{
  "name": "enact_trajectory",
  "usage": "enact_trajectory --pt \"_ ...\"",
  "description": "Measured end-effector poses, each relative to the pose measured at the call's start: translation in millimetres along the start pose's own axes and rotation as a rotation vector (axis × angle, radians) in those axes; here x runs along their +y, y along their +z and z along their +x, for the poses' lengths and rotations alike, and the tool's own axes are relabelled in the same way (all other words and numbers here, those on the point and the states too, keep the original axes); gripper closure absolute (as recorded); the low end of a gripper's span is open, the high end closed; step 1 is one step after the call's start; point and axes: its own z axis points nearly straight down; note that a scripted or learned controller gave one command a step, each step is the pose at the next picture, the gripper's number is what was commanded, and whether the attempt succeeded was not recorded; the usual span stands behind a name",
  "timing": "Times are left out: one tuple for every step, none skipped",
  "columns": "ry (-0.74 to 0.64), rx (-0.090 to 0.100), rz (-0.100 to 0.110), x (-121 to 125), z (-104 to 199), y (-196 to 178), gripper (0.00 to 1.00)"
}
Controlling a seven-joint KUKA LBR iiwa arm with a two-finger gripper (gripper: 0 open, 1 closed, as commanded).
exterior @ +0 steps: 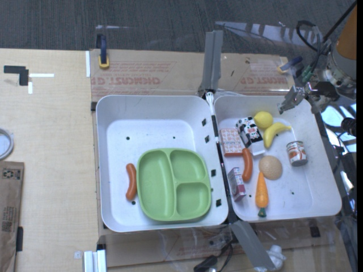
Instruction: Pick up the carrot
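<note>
One carrot [261, 193] lies just beside the bread roll [271, 167] and snack packet [236, 184]; end effector [294, 98] well apart, state unclear; crowding risks a wrong or glancing grasp

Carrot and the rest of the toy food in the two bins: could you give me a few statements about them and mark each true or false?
1. The carrot lies in the right bin. True.
2. The green divided plate holds the banana. False: the banana lies in the right bin, beside the lemon.
3. A sausage lies left of the plate in the left bin. True.
4. The gripper holds the carrot. False: it sits at the right bin's far edge, apart from the carrot.
5. The small can stands on the plate. False: it is in the right bin.
</note>
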Motion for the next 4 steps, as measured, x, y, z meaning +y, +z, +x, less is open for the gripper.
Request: enact_trajectory --pt "-0.132 0.001 0.000 -41.3 0.9 89.3 0.00" --pt "-0.132 0.000 -0.001 -41.2 0.9 89.2 0.00" --pt "-0.132 0.000 -0.001 -41.2 1.0 89.2 0.00" --pt "-0.197 0.001 -0.001 -101.7 31.3 188.7 0.00"
